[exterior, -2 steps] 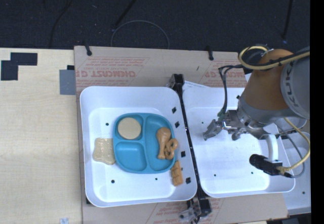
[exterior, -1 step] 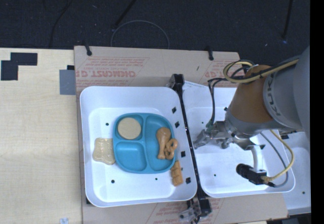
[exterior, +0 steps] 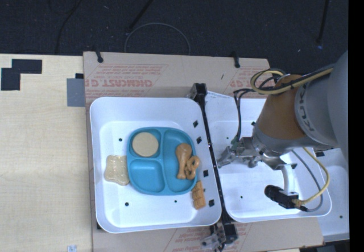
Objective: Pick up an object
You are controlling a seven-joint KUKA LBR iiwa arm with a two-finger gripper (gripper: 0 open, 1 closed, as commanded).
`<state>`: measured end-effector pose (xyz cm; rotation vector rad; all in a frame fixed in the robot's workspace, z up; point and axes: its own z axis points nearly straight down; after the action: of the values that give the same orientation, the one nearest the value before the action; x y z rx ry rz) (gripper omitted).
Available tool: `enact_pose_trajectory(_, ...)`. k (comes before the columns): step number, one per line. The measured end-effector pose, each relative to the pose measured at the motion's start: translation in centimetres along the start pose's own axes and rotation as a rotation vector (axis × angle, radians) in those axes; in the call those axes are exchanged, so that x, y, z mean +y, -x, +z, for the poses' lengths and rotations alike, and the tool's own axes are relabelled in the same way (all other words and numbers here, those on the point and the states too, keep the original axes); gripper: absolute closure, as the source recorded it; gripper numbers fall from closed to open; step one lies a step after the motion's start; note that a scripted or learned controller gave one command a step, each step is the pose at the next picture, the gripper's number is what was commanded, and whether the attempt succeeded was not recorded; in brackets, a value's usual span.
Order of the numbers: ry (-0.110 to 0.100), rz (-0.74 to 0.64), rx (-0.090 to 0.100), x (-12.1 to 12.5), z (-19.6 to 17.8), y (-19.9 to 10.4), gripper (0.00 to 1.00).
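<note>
A blue divided plate (exterior: pixel 149 180) lies in the left bin (exterior: pixel 108 110). A round tan biscuit (exterior: pixel 144 144) rests in its upper-left section, and a brown twisted pretzel-like piece (exterior: pixel 186 160) lies in its right section. A pale beige piece (exterior: pixel 116 169) lies against the plate's left edge. A small orange-brown piece (exterior: pixel 198 194) lies off the plate's lower right corner, near the divider. My gripper (exterior: pixel 228 157) hangs low in the right bin (exterior: pixel 250 214), close to the divider and apart from all these objects.
The black divider rail (exterior: pixel 208 148) runs between the two bins. A black connector with a yellow cable (exterior: pixel 282 195) hangs below the arm over the right bin. The grey and orange arm (exterior: pixel 296 117) covers the right bin's upper right.
</note>
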<state>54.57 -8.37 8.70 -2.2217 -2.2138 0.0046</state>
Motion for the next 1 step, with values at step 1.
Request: enact_pose_trajectory(1, 0.001, 0.007, 0.000, 0.06, -1.12, 0.16, 1.00)
